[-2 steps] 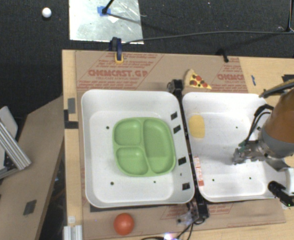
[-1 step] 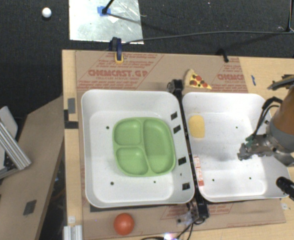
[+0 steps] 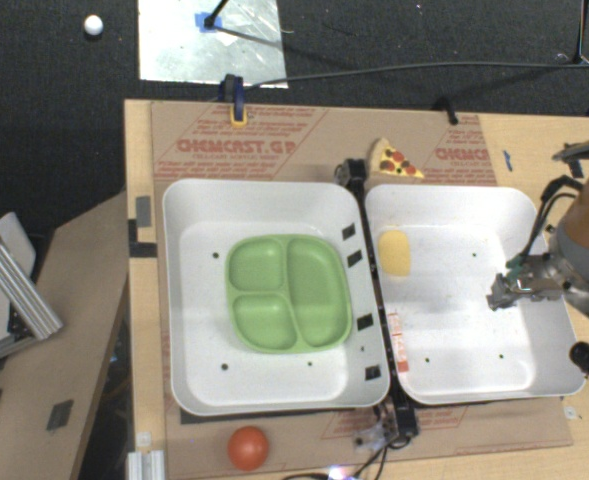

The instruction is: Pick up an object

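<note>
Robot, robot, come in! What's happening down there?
Pincer over right bin, holding nothing seen. Yellow object lies apart at bin's left side. Path clear.

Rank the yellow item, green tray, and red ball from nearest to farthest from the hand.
From the hand:
1. Yellow item, right bin, near its left wall.
2. Green tray, middle of the left bin.
3. Red ball, on the bench in front of the left bin.

Bench (image 3: pixel 144 268): tan board w/ red print. Two white bins side by side at centre, left bin (image 3: pixel 189 268) touching right bin (image 3: pixel 494 218). Pizza-slice toy (image 3: pixel 396 160) near far edge, just behind bins' seam. Orange ball (image 3: pixel 248 447) at near edge, below left bin. Blue-yellow clamp (image 3: pixel 234 99) on far edge.
</note>
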{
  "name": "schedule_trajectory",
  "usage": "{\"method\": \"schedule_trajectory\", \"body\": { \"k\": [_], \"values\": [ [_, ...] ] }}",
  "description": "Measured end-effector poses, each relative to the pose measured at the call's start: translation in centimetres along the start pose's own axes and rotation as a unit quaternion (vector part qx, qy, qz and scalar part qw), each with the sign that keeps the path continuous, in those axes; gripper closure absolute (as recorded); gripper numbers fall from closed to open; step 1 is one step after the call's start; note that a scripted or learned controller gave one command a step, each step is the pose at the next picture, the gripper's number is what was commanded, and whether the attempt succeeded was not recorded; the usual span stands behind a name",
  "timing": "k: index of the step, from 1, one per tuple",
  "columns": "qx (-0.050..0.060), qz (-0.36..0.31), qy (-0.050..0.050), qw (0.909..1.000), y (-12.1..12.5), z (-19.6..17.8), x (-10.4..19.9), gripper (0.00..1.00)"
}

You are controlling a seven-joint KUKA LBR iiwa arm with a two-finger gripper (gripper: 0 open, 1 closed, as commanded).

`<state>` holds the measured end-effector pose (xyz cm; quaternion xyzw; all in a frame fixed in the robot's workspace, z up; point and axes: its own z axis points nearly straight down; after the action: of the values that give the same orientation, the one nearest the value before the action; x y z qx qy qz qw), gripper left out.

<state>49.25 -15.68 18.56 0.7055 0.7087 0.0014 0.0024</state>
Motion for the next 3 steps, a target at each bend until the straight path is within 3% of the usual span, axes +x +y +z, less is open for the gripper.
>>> {"method": "schedule_trajectory", "body": {
  "k": [1,3],
  "values": [
    [-0.001,-0.001,0.0,1.0,0.2,-5.4,0.0,1.0],
    [0.002,-0.003,0.001,1.0,3.2,-4.6,10.1,1.0]
  ]
}}
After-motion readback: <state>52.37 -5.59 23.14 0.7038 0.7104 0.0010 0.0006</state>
